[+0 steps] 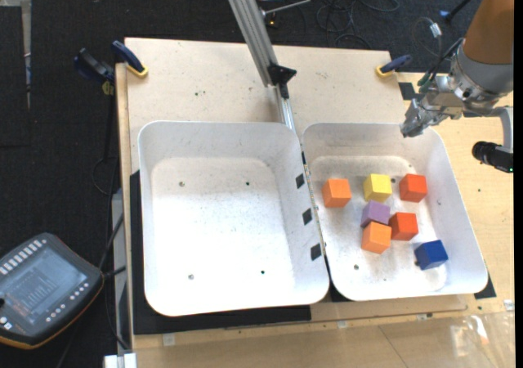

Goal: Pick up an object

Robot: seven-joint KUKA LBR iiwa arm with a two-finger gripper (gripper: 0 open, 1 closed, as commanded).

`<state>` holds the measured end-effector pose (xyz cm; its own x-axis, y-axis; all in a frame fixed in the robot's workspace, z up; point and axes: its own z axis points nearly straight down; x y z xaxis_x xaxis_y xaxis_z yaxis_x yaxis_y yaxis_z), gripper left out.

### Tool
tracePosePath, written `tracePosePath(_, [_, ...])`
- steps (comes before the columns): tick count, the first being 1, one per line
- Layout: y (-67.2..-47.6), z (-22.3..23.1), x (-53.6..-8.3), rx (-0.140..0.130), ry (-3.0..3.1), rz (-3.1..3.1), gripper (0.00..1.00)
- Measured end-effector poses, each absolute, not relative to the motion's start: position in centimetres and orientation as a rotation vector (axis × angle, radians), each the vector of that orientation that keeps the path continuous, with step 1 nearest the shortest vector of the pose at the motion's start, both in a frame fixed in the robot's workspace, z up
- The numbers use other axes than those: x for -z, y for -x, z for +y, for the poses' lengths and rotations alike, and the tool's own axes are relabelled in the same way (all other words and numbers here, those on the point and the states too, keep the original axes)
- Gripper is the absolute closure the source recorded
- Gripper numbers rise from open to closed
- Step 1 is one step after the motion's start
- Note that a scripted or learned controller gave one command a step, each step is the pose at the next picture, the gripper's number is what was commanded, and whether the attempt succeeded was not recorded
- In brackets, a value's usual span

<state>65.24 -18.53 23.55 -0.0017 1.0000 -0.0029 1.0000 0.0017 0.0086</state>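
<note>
Cubes (377,213) below; gripper (414,124) hangs, seemingly tilted, over bin's (458,195) far corner.

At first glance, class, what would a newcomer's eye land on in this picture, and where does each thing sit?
The bright cubes clustered in the right bin stand out first: orange, yellow, purple and red-orange ones, with a blue cube nearest the front right corner. Next comes the arm's orange band at the upper right, its gripper over that bin's far edge. The left bin shows bare white.

Bins (221,145): matt white plastic, speckled. Blocks (377,236) inside right bin: matt, smooth-faced. Surface (212,80): pale, dull wood board.
</note>
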Motion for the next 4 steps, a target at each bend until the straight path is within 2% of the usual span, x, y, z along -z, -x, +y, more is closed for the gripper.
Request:
tracePosePath(1, [-65.4, -18.5, -29.0, -0.006, -2.213, 2.219, 1.00])
tracePosePath(3, [-63.5, -8.5, -27.6, 0.001, -2.215, 2.231, 1.00])
tracePosePath(4, [-63.4, -3.7, -27.2, 0.000, -2.214, 2.231, 1.00])
